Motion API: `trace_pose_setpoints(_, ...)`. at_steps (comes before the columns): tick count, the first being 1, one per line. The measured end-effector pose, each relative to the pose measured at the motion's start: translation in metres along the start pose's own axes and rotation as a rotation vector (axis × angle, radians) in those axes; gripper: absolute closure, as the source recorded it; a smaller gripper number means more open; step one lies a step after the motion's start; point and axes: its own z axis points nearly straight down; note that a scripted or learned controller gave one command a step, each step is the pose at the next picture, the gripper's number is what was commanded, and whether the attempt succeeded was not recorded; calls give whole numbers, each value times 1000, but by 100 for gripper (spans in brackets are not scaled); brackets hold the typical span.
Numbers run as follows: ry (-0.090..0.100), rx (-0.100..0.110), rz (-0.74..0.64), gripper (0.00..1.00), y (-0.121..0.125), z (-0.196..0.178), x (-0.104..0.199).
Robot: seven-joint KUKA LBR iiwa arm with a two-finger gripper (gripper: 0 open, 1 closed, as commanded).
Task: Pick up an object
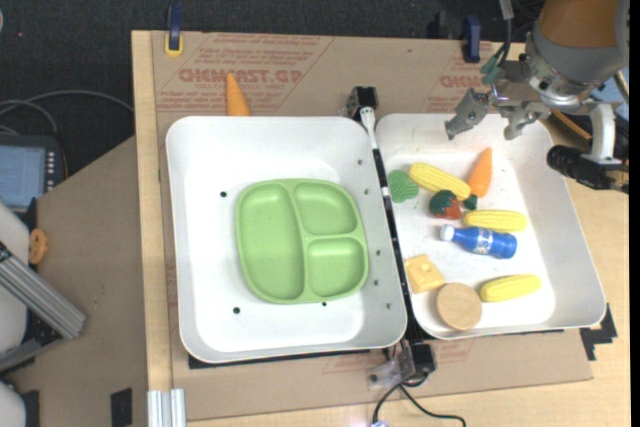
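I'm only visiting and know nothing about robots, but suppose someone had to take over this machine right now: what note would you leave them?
Gripper: open, holding nothing, poised over the far end of the right bin.
Right bin holds the toys: carrot, corn cob, green piece, blue bottle, two more yellow pieces, cheese wedge, round wooden disc.
Left bin holds a green divided plate.
Done: nothing picked up yet.
Left: lower onto one toy, probably the carrot nearest the gripper, close and lift.

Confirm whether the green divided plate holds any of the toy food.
No: the green divided plate lies bare in the left bin; the toy food sits in the right bin.
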Motion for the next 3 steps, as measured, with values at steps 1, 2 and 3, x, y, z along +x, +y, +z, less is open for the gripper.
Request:
trace_pose_setpoints(1, 2, -3, 8, 0, -6, 157, -71)
trace_pose_setpoints(2, -2, -2, 2, 100, -6, 143, -69)
trace_pose_setpoints(3, 0, -9, -8, 100, 36, 54, 18)
